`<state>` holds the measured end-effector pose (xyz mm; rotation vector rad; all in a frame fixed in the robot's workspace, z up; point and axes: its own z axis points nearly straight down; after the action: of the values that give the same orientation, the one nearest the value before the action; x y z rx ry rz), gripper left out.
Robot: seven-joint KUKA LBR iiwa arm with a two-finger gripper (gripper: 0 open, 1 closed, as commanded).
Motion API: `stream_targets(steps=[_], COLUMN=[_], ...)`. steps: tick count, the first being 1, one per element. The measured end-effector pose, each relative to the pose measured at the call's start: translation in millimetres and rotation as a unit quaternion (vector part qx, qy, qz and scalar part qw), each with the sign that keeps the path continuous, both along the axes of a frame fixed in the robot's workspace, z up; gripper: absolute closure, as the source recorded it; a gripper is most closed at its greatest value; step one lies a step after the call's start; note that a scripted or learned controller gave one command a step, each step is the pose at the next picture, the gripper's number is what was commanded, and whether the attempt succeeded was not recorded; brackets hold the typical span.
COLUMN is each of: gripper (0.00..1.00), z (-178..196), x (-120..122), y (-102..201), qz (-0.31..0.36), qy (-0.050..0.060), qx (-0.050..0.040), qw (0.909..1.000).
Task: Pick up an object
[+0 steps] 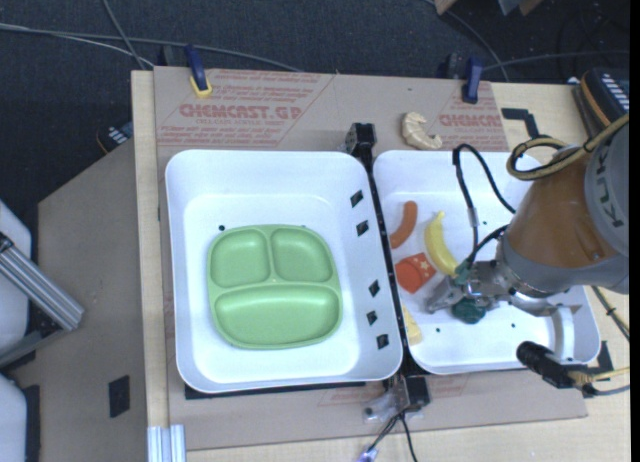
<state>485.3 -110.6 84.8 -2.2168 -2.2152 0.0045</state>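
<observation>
Gripper point(447, 297) low in right bin point(575, 350), finger state unclear; red block point(413, 272) beside it. Center over 1 item, descend straight.

The plate point(275, 285) was light green. The banana point(439, 243) was yellow. The sausage point(402, 223) was orange. Both bins point(190, 250) were white.

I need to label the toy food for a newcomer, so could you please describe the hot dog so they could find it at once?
Look in the right white bin, near the wall it shares with the left bin. The hot dog is the slim, curved orange-red piece lying at a slant beside the yellow banana and above the squat red block; only it is long and reddish.
</observation>
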Motion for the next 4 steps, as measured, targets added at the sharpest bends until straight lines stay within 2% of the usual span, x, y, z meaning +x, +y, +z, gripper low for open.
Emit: stream_targets(steps=[1, 2, 4], gripper=[1.0, 1.0, 1.0], z=[14.5, 66.7, 170.1], x=[1.8, -2.0, -3.2], y=[-0.6, -10.3, 4.8], qz=[0.0, 0.0, 0.002], qy=[-0.004, -0.006, -0.007], qx=[-0.001, -0.0022, -0.0021], qw=[1.0, 1.0, 1.0])
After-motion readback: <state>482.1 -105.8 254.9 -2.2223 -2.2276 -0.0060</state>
